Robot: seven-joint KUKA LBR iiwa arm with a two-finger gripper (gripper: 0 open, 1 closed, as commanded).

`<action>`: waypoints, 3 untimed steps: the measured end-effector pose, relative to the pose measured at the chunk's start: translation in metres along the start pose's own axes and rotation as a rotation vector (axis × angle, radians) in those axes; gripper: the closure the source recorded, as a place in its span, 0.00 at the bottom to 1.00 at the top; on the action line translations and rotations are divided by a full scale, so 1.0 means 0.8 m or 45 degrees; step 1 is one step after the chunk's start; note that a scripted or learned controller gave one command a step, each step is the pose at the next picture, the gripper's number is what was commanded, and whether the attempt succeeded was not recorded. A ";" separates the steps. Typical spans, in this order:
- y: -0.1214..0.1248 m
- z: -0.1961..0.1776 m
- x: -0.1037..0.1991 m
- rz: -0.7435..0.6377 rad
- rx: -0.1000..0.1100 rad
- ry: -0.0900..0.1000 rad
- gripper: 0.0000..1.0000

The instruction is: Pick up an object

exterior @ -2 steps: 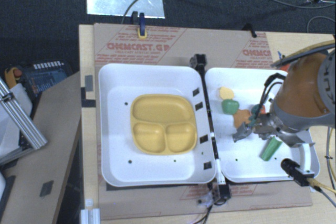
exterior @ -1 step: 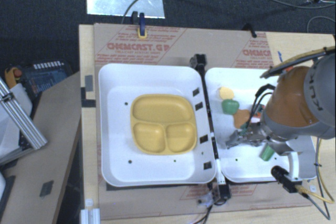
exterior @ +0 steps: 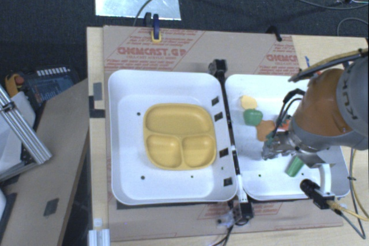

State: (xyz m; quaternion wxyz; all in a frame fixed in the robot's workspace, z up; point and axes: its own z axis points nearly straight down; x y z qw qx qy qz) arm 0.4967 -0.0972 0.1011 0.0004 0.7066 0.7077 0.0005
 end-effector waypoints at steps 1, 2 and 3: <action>-0.010 -0.062 0.000 -0.001 -0.005 -0.001 1.00; -0.008 -0.128 -0.001 -0.004 -0.006 -0.002 1.00; 0.017 -0.123 0.064 -0.010 -0.002 0.002 1.00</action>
